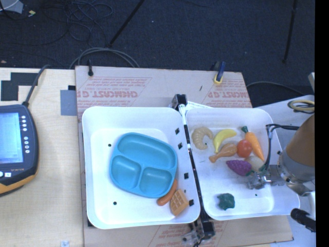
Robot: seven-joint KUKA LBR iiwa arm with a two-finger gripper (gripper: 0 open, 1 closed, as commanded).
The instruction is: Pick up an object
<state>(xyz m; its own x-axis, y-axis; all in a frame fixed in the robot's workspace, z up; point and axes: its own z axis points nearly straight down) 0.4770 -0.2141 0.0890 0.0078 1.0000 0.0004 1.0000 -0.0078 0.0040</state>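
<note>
Two shallow white bins sit side by side on a sheet of cardboard (pixel 154 89) laid over the bench (pixel 51 205). The left bin (pixel 97 199) carries a blue divided plate (pixel 143 164) lying flat near its middle. Just below the plate's lower right edge lie a small sausage (pixel 165 197) and a tan waffle (pixel 179 203), touching each other close to the wall between the two bins.

The right bin (pixel 257 202) holds a cluster of toy food in its upper half. A pale shrimp (pixel 201 137) curls nearest the dividing wall, with a yellow banana (pixel 224 137) just beside it. Under the banana lies a drumstick (pixel 224 152), pointing down and left. A red tomato (pixel 244 148) touches the drumstick's thick end, and an orange carrot (pixel 253 143) with a green top runs down the far side of the tomato. A purple bunch of grapes (pixel 238 166) lies just below the tomato. A dark green piece of broccoli (pixel 225 201) sits by itself in the lower part of the bin, well apart from the cluster.

The arm (pixel 300 158) comes in over the right rim of the right bin. Its gripper (pixel 258 180) hangs low inside the bin, just to the right of the grapes and under the carrot's tip. I cannot tell whether the fingers are apart or together, and nothing is visibly between them.

A handheld control screen (pixel 15 143) rests on the bench at the far left.
</note>
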